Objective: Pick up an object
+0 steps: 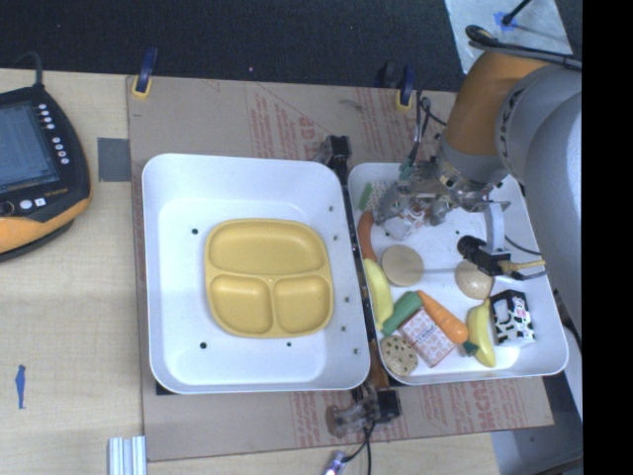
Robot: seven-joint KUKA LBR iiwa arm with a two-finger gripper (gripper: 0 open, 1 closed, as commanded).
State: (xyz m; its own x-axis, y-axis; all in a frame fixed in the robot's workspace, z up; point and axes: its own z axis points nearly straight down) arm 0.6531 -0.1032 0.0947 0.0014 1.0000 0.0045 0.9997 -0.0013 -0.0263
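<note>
Two shallow white bins sit side by side on the bench: the left bin (pixel 168 265) carries a yellow three-compartment plastic tray (pixel 269 275), and the right bin (pixel 534 359) holds all the loose toy food. The grey arm with the orange band (pixel 495 97) reaches in from the right and has its two-finger gripper (pixel 413 204) low over the far left corner of the right bin. Whether the pincer is spread or pressed together cannot be told; the metal parts blur into one another there, and nothing can be seen between them.

No object is fixed by the task, so the candidates are what lies nearest. A round tan disc like a biscuit (pixel 402 263) lies just in front of the gripper, with a thin orange-red sausage shape (pixel 366 234) along the bin's left wall. Further forward are a yellow banana (pixel 378 293), a green pepper-like piece (pixel 401 313), an orange carrot (pixel 444 317), a speckled cookie (pixel 400 355) and a black-and-white cow-patterned block (pixel 511 318).

For a good pick, the arm should probably choose a piece with free space on two sides. The flat disc offers little to pinch, and the pieces at the near end touch one another. The carrot, taken across its narrow width, looks the safer choice, approached straight down and away from the wall.
</note>
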